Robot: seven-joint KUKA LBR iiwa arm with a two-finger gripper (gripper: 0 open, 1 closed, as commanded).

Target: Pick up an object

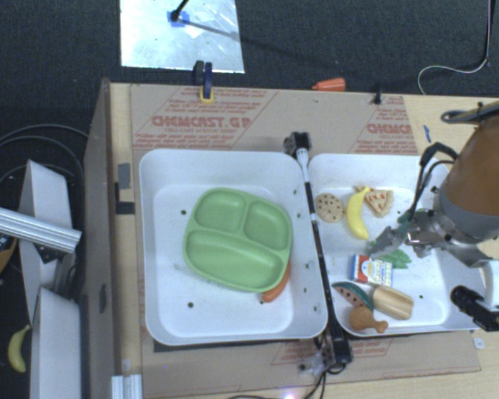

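Crowding is the risk: hand (392, 241), its spread impossible to tell, hovers in the right bin (432, 318) over a green toy (397, 258) beside the carton (371, 268) and banana (357, 214), so closing may nudge neighbours.

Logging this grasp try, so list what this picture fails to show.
- Gripper: fingers too small and blurred in the camera view to judge.
- Orange item: mostly hidden under the green tray.
- Green item: partly covered by the gripper.
- Small carton: print too small to read.

Divided plate (237, 239) in left bin (162, 248); banana (357, 214) in right bin (437, 310)
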